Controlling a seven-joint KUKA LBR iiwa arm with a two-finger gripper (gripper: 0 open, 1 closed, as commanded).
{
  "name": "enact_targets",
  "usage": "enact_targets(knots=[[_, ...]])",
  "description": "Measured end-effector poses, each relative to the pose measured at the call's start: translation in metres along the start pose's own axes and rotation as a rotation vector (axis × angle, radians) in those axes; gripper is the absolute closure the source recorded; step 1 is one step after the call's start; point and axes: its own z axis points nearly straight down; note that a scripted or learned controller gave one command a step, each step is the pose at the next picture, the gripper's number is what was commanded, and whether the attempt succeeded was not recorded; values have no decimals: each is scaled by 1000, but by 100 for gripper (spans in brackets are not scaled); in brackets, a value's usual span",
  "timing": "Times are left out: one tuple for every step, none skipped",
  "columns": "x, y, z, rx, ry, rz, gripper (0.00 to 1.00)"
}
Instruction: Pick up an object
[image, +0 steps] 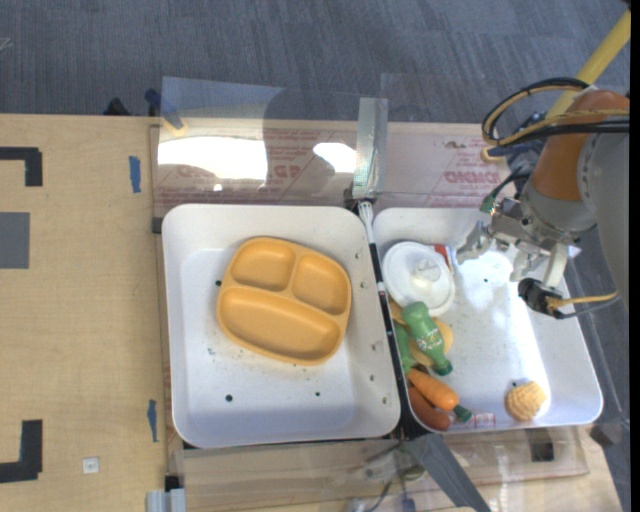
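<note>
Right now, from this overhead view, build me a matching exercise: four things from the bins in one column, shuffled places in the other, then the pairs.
Things:
1. orange divided plate
2. green bottle
3. round yellow ball
4. white lid

Places:
A. right bin, near corner by the front edge
B. left bin, middle
C. right bin, far left part
D. right bin, along its left wall, just below the lid

Pairs: 1-B, 2-D, 3-A, 4-C

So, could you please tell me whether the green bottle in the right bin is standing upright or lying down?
Lying down. The green plastic bottle rests on its side in the shallow white right bin, its length along the bin floor, beside the orange toy carrot.
</note>
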Motion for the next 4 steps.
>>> enact_targets(knots=[[-21, -6, -43, -5, 0, 34, 0], [-16, -22, -20, 4, 0, 225, 0], [37, 5, 5, 4, -6, 315, 0], [66, -17, 10, -4, 1, 194, 0]])
